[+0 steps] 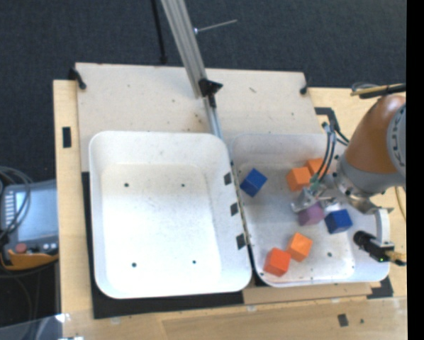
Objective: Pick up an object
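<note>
My gripper (308, 201) hangs low over the middle of the right bin (269, 151), reaching in from the right. A purple block (312, 215) lies right beneath its tip and is partly covered by it; whether they touch is unclear. Just to the right of it rests a blue cube (338, 222). An orange cube (298, 178) and a second orange one (315, 166) sit just behind the gripper. Another blue cube (253, 182) lies toward the bin's left side. At the front are an orange cube (300, 246) and a red-orange cube (276, 262).
The left bin (109, 154) stands beside the right one, their walls meeting mid-bench. A slanted metal rail (186, 41) rises from behind the bins. The grey and orange arm (375, 147) covers the right bin's far right corner.
</note>
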Motion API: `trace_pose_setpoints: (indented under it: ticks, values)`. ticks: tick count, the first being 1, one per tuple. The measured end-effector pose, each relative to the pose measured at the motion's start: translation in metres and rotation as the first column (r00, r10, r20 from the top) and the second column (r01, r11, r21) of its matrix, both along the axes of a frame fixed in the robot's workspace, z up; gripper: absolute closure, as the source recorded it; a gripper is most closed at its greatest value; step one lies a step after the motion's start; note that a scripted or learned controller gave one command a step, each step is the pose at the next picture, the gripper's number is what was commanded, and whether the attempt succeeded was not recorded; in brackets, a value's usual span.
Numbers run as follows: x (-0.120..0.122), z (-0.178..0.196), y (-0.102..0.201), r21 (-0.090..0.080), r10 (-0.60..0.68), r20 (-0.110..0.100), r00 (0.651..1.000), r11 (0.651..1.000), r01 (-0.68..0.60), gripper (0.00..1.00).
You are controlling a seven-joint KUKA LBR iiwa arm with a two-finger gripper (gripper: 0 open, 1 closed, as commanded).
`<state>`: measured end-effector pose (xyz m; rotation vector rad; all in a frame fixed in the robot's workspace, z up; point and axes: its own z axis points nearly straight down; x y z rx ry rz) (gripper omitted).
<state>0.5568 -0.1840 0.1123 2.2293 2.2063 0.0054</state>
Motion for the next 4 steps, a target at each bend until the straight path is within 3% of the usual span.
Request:
trace_pose_setpoints:
  ticks: [1, 2, 3, 4]
  values:
    - [0.008, 0.063, -0.001, -0.001, 0.013, 0.001, 1.000, 1.000, -0.013, 1.00]
    - [0.000, 0.120, -0.006, -0.002, 0.014, 0.001, 1.000, 1.000, -0.014, 1.00]
    - [0.001, 0.141, -0.007, 0.000, 0.015, -0.003, 1.000, 1.000, -0.015, 1.00]
    - [0.008, 0.129, 0.047, 0.002, 0.017, -0.006, 1.000, 1.000, -0.017, 1.00]
